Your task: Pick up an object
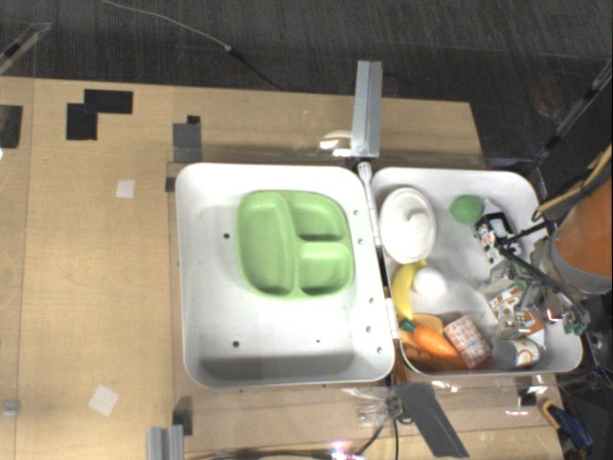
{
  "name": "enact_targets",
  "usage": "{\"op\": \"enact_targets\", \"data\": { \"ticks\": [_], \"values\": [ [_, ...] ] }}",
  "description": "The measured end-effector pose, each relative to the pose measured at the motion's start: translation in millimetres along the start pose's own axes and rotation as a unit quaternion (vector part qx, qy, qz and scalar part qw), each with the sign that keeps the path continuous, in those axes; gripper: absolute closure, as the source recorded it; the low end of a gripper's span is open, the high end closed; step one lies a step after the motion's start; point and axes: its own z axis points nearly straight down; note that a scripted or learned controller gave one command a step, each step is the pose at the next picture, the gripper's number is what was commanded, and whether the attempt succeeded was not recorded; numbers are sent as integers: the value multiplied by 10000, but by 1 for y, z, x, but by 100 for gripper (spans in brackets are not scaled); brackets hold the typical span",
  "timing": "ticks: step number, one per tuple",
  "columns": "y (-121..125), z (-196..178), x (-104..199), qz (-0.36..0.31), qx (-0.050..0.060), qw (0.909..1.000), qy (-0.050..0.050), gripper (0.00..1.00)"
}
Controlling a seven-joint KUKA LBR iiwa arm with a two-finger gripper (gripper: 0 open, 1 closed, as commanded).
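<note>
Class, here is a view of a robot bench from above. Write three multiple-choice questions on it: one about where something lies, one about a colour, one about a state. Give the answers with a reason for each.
1. Where does the green divided tray lie?
A. in the left bin
B. in the right bin
C. on the bare bench

2. What colour is the small ball near the far wall of the right bin?
A. red
B. green
C. blue

3. How does the white bowl sit?
A. upside down
B. stacked on the tray
C. with its opening up

Answers:
1 A: the tray rests on the floor of the left bin.
2 B: the ball is plainly green against the white bin.
3 C: its rim and hollow inside face the camera.
</note>
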Motion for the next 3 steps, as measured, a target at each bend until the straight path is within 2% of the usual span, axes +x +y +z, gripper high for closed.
{"op": "enact_targets", "data": {
  "ticks": [3],
  "values": [
    [0, 0, 0, 130, 1, 9999, 3, 0]
  ]
}}
